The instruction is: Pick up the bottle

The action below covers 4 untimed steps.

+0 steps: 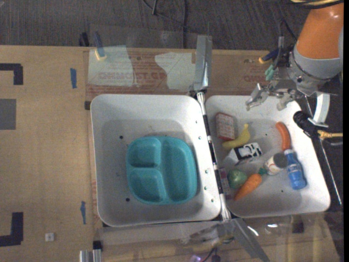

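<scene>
Starting on the left, a teal tray (162,170) sits in the left bin (103,113). Over in the right bin (322,201), past a carrot (248,185), lies the blue bottle (295,170) (small, probably light and slippery). Grab it around its middle. Up high hangs the gripper (269,98), fingers spread apart, holding nothing, well away from it.

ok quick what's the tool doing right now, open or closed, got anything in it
Tool: open, holding nothing, at the far edge of the right bin. The bottle lies in that bin, apart from it.
</scene>
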Motion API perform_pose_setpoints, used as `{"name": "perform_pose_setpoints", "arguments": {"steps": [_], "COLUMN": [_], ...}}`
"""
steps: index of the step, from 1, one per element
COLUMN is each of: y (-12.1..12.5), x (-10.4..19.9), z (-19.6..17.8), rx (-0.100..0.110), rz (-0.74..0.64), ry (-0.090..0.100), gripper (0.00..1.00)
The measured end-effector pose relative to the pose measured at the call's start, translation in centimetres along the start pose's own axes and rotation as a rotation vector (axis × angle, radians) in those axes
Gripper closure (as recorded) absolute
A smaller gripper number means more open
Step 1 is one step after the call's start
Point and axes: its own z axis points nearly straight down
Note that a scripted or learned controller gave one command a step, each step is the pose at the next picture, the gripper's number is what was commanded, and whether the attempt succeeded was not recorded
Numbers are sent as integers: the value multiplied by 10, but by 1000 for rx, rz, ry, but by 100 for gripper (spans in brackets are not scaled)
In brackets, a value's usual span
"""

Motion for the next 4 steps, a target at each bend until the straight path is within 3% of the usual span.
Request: {"name": "perform_pose_setpoints", "arguments": {"steps": [1,2,3,4], "y": [14,11,-49,-99], "x": [5,-69,-111,-111], "z": [-142,-69,38,153], "rx": [-3,0,-2,6], "rz": [77,106,-128,36], "ry": [-3,-2,-1,13], "gripper": [0,0,0,0]}}
